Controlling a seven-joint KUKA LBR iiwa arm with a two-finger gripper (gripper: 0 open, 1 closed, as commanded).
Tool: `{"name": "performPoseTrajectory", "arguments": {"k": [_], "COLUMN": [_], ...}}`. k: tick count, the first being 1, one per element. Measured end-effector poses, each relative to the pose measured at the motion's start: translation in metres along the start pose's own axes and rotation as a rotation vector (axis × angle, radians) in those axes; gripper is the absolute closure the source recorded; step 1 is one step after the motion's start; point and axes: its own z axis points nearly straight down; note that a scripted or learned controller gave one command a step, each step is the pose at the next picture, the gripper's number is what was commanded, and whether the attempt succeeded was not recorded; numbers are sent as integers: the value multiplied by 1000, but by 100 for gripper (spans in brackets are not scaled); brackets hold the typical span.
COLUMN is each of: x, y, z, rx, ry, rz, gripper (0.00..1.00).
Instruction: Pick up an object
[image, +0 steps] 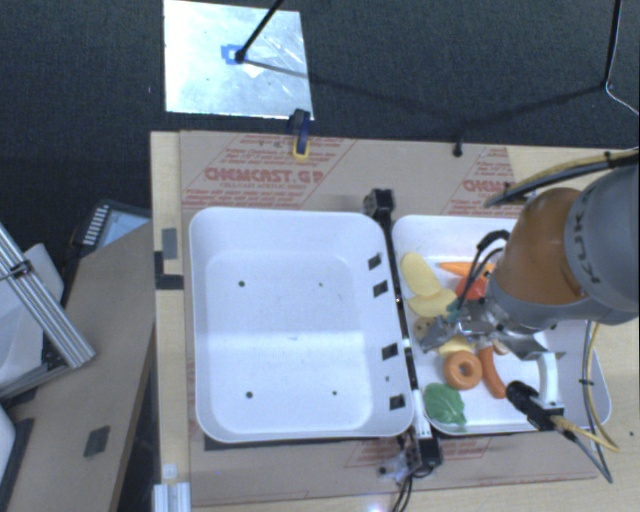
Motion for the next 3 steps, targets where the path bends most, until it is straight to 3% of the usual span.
{"name": "performPoseTrajectory", "arguments": {"k": [1, 2, 3], "x": [-3, -3, -7], "y": [4, 4, 56], "z": [-16, -16, 16], "rx": [-14, -13, -14], "ry": [-4, -4, -5], "rz": [1, 1, -2], "gripper": [100, 0, 0]}}
